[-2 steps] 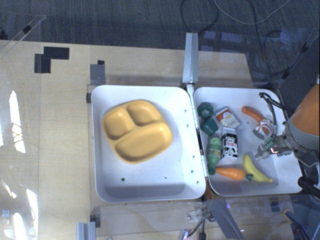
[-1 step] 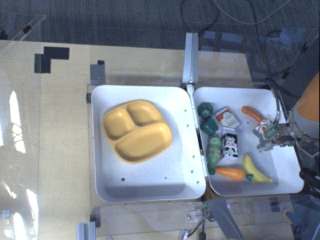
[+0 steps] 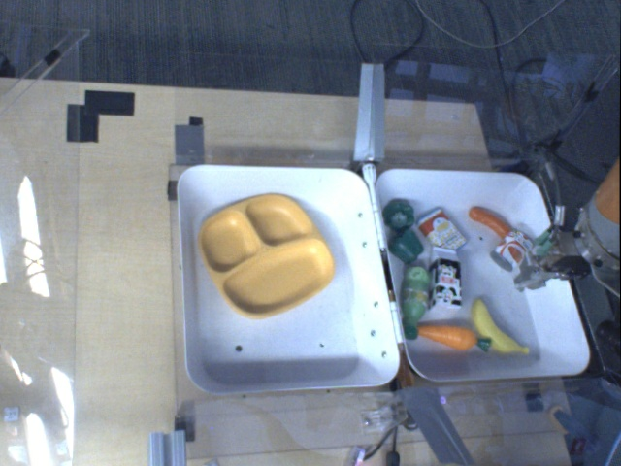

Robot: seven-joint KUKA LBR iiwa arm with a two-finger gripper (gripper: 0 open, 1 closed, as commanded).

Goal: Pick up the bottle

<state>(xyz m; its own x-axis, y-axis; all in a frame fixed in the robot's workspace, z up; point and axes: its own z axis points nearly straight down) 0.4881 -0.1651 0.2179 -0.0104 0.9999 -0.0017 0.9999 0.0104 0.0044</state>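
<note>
We start at the left of the light wooden table [image 3: 97, 289], where a few black square marks [image 3: 97, 113] sit near the far edge. Next comes the left bin [image 3: 281, 357], which holds a yellow three-section plate [image 3: 267, 253] lying flat towards its far-left part. A metal bracket [image 3: 370, 115] stands at the far end of the seam between the two bins.

In the right bin [image 3: 558, 348] we see a cluster along its left wall: a dark green piece [image 3: 400, 229] at the far end, then the green bottle [image 3: 416, 292] lying just below it, close to the wall. Beside the bottle are a small orange-and-white carton [image 3: 441, 229] and a black-and-white carton [image 3: 446, 282], the latter just beside the bottle. Nearer us lie a carrot [image 3: 448, 337] and a banana [image 3: 495, 328], their ends close together. Farther right, an orange sausage-shaped item [image 3: 488, 220] lies near the far wall, with a small red-and-white item [image 3: 509, 250] just beside it.

At the right edge the arm reaches in, and the tool [image 3: 539, 265] hangs over the right part of that bin, next to the red-and-white item and well apart from the bottle. We cannot tell how far open it is, and we see nothing gripped in it.
</note>
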